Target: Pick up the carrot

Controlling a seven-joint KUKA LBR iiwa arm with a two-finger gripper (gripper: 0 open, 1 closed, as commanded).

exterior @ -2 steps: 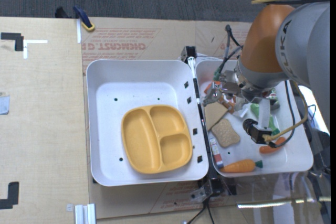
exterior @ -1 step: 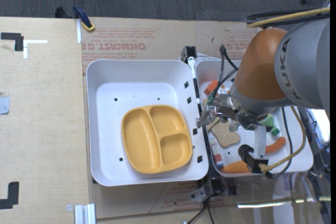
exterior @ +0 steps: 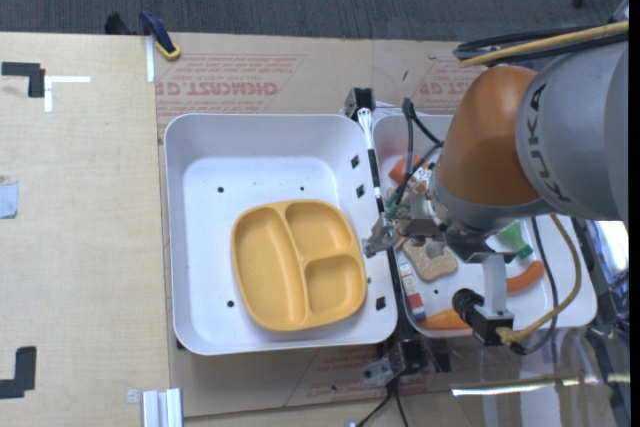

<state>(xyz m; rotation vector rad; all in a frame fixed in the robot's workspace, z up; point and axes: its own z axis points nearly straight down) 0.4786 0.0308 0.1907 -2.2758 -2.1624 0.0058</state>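
Note:
An orange, elongated piece that looks like the carrot (exterior: 526, 277) lies at the right side of the right bin (exterior: 430, 127), partly under the arm's cables. The grey arm with its orange band (exterior: 490, 150) hangs over most of that bin. My gripper (exterior: 398, 233) reaches down at the bin's left wall, close to a tan biscuit-shaped piece (exterior: 433, 264), and the wrist hides much of it. Nothing visibly sits in it.
A yellow divided plate (exterior: 298, 263) lies in the left bin (exterior: 200, 215). The right bin also holds another orange piece (exterior: 446, 320) near its front edge, an orange-red piece (exterior: 404, 166) at the back, and a green piece (exterior: 515, 237). Cables loop across the front right.

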